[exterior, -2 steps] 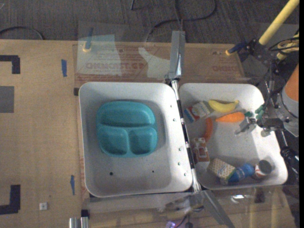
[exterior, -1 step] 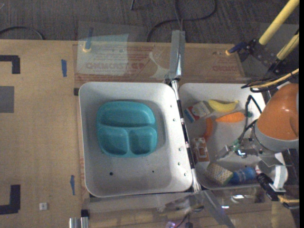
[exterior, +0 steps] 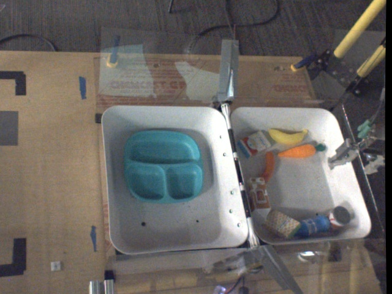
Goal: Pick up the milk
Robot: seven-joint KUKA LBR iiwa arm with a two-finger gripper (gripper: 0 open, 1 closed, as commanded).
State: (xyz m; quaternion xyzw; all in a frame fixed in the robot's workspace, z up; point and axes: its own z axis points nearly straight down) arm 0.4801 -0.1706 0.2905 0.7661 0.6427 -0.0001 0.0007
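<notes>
White milk carton (exterior: pixel 258 142) lies well left of the pincer (exterior: pixel 340 157).

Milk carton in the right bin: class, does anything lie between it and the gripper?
Yes. The carrot and the banana lie in the right bin between the gripper, at that bin's right wall, and the milk near its left wall. Nothing visible lies on top of the milk.

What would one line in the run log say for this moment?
task: pick up milk | milk carton: right bin, top-left, by banana | gripper: right edge, apart from carton | left bin: teal tray | status: not grasped
</notes>
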